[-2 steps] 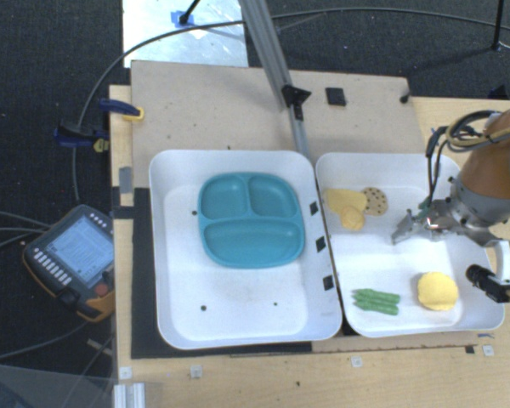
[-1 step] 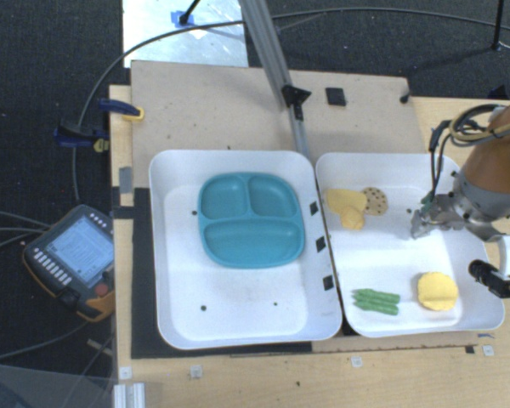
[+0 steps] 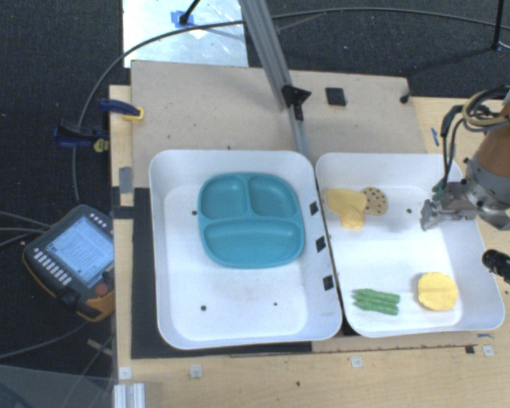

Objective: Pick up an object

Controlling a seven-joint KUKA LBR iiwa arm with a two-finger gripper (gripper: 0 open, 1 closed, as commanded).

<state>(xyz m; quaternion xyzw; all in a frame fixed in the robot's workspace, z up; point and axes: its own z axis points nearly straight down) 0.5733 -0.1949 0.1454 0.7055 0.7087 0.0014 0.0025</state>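
dark carpet surrounds your bench, and on its board sit two shallow white bins side by side; your gripper hangs over the right bin, close to that bin's arm-side wall and in its upper half. nothing is visible in its grasp, and you cannot tell from this angle how wide it is set.

the nearest candidate is the round yellow food piece, lying toward the camera from the tool, almost straight down the frame from it with bare bin floor between. it is a flat disc with no long axis, so wrist angle matters little there. the green bean bundle lies farther off, toward the camera and away from the arm, its long axis running roughly across the bin. the yellow wedge-like piece and the speckled cookie, touching each other, sit level with the tool but well away from the arm.

the teal divided plate rests in the left bin, beyond all of these.
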